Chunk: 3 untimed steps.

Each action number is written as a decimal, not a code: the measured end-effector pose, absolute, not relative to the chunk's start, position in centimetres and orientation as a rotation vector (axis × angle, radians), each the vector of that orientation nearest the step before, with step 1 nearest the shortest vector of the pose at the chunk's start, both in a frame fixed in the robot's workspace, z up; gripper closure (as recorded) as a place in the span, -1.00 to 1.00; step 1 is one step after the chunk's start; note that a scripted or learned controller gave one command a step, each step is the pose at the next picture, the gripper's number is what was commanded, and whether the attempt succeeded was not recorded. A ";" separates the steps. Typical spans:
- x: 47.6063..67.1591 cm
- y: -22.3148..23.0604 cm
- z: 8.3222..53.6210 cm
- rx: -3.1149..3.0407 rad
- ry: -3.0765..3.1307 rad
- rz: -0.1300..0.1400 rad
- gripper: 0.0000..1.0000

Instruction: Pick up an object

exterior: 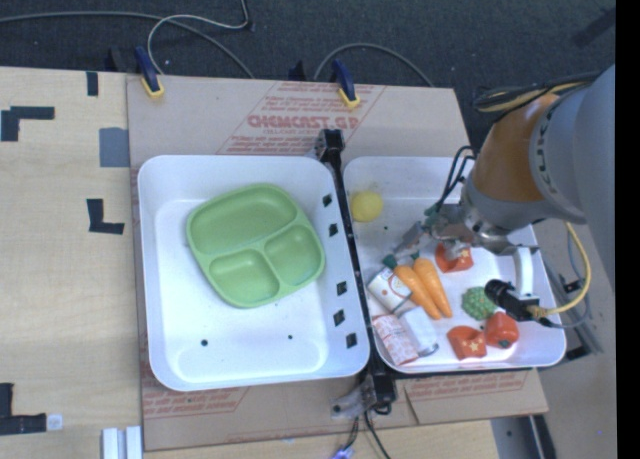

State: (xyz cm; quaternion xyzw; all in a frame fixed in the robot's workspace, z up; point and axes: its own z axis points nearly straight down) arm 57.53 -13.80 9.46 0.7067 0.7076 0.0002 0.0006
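Altogether one green plate (256,243), two carrots (425,287), one lemon (366,205), two bins (160,277)

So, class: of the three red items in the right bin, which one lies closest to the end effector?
The red piece right beside the end effector, above the carrots. The other two red ones lie near the bin's bottom edge.

Red print reading "CHEMCAST GP" runs across the brown cardboard sheet (290,122) under the bins.
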 end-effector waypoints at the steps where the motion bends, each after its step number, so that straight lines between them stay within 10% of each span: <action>1: 63.7 -10.6 10.0 2.219 2.223 0.000 -1.00; 2: 66.9 -9.9 8.5 2.219 2.223 0.001 -1.00; 3: 66.9 -9.9 9.5 2.216 2.223 -0.001 1.00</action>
